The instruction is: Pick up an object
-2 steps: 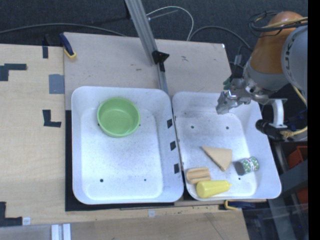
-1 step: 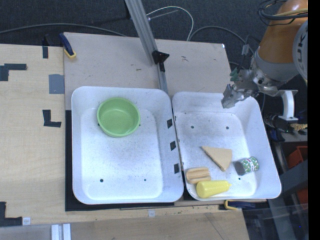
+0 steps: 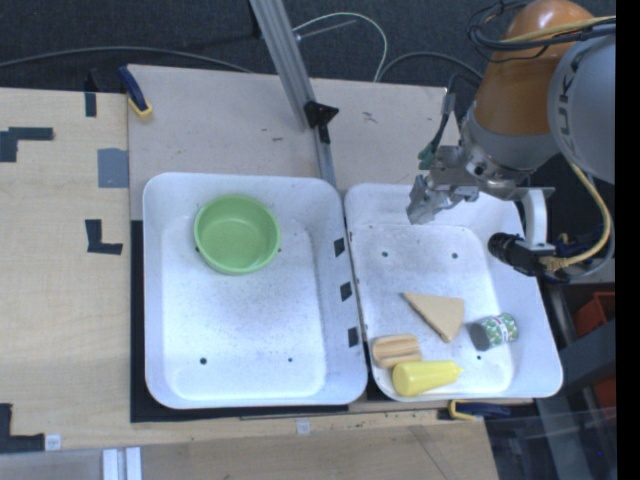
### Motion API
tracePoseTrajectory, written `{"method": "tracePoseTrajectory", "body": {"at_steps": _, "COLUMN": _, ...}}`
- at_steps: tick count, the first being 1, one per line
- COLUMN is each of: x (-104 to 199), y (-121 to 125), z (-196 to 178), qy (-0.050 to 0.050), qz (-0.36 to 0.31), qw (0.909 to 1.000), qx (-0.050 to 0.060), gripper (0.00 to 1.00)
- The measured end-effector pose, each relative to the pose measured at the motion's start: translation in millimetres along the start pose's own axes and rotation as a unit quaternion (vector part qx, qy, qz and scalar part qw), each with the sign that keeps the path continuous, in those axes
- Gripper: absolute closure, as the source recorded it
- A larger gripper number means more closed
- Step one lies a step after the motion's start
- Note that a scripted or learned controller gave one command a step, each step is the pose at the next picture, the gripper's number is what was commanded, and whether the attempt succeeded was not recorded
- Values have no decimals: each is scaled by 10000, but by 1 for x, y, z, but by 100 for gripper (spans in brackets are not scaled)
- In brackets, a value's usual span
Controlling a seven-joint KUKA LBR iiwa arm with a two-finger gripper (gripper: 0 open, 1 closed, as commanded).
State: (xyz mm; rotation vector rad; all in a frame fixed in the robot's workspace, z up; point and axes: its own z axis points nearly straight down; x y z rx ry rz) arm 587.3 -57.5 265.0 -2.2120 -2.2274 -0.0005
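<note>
The hand hangs over the far edge of the right bin; finger state cannot be determined. Near the bin's front lie a tan wedge, a yellow object (touching nothing held), and a small roll. A green bowl occupies the left bin.

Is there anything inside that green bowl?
The green bowl sits in the left bin, and its whole floor shows from above with nothing lying in it. What might be under the bowl is covered by the bowl itself.
</note>
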Motion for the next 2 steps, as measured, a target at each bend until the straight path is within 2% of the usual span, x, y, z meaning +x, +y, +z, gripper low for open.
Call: {"method": "tracePoseTrajectory", "body": {"at_steps": 2, "x": 112, "y": -23, "z": 3, "qy": -1, "qz": -1, "qw": 10000, "qx": 9, "gripper": 100}}
